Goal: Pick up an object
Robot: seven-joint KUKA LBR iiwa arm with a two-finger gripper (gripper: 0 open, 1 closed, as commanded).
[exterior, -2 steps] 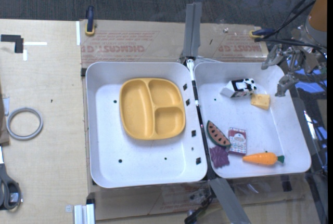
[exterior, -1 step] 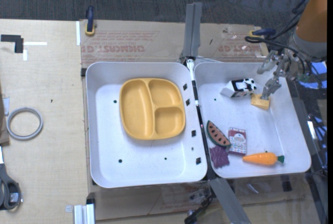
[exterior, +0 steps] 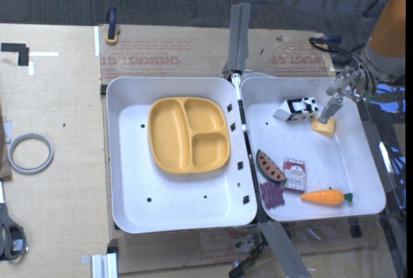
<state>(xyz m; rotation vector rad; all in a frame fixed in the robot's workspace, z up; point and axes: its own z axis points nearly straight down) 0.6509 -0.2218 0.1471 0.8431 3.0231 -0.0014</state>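
My gripper [exterior: 331, 110] hangs over the far right part of the right bin [exterior: 368, 141], its tip right above a small tan block [exterior: 324, 128] and seemingly touching its top. A black-and-white toy cow [exterior: 301, 108] lies just left of the block. Nearer the front of this bin lie a watermelon slice [exterior: 270, 167], a small red box [exterior: 295, 175], purple grapes [exterior: 271, 193] and an orange carrot [exterior: 326, 197]. The arm's orange band [exterior: 390, 28] shows at the upper right.
The left bin [exterior: 129, 193] holds a yellow divided plate [exterior: 190, 135]. A metal divider [exterior: 240, 109] runs between the bins. On the wooden bench to the left lie a tape roll [exterior: 29, 153] and scissors [exterior: 10, 241].
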